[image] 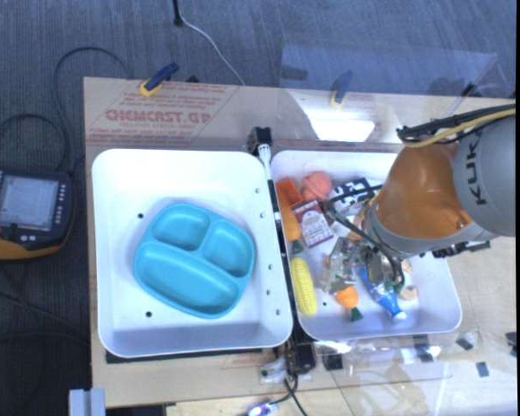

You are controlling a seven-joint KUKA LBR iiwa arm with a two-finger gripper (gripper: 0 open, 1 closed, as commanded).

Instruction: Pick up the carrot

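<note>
Can't really tell if the gripper [357, 265] is spread or pinched, it's low in the right bin [446, 315]. Left bin [121, 319] has a blue divided tray [195, 258]. Right one's cluttered: corn [303, 286], then the carrot [349, 299] just below the claw, blue tube [386, 302] beside it.

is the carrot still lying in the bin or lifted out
In the bin. The carrot lies on the floor of the right bin, beside the corn, with the pincer just above it.
</note>
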